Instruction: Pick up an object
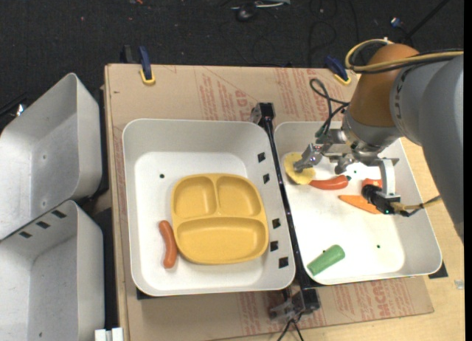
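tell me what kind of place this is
Probably a robotics lab test bench: a grey arm with an orange band reaches over two shallow white bins holding toy food, like a yellow divided plastic plate, with loose cables behind.

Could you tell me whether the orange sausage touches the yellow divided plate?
Touching: the camera view shows the sausage lying against the plate's lower left rim, no gap.

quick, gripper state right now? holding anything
Gripper: cannot be told; it hangs low in the right bin over the yellow piece and the red pepper, and nothing is seen in its grasp.
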Controlling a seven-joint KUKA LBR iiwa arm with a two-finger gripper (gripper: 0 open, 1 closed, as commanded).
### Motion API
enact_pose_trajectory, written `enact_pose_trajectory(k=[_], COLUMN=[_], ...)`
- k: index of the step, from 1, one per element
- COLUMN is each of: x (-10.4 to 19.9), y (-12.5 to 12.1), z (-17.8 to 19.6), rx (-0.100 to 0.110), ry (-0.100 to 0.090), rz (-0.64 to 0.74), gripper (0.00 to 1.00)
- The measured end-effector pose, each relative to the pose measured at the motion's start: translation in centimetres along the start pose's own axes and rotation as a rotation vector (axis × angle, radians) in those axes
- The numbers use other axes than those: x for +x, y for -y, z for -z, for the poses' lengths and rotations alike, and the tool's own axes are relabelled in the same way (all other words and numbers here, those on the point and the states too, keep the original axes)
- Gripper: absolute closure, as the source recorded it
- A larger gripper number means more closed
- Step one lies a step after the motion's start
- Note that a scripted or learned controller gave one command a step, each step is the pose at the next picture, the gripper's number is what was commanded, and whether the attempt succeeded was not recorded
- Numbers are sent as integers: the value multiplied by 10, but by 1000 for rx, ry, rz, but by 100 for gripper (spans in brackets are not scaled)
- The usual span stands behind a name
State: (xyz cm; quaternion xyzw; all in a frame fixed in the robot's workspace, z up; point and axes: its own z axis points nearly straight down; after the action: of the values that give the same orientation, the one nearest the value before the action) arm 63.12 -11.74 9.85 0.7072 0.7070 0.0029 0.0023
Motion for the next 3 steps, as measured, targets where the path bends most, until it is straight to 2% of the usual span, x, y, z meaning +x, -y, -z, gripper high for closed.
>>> enact_pose_trajectory(k=[1, 2, 3], x=[0, 5, 14], y=[-1, -8, -4], z=[11, 57, 110], rx=[-8, 1, 1], ry=[4, 2, 2], rz=[1, 4, 4], gripper=[100, 100, 100])
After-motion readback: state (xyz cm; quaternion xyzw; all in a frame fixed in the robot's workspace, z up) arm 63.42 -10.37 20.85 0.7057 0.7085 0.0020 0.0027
